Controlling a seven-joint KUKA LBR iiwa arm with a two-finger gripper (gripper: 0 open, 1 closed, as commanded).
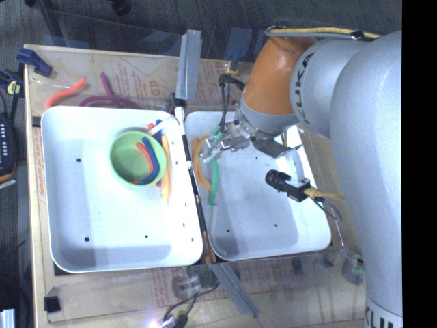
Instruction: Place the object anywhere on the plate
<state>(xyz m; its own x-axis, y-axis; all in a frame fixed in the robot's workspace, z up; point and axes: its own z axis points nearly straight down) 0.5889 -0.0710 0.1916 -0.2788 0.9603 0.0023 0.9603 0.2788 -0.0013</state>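
gripper (213,149) over right bin (273,241), by its left wall | can't tell if open or closed | green plate (130,157) in left bin (82,231)

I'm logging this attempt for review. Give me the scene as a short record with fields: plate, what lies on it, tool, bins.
plate: green plate, in the left bin
on plate: red and blue curved pieces; orange stick at its right edge
tool: tool over the right bin, near its left wall
near tool: green strip hanging below it; hold unclear
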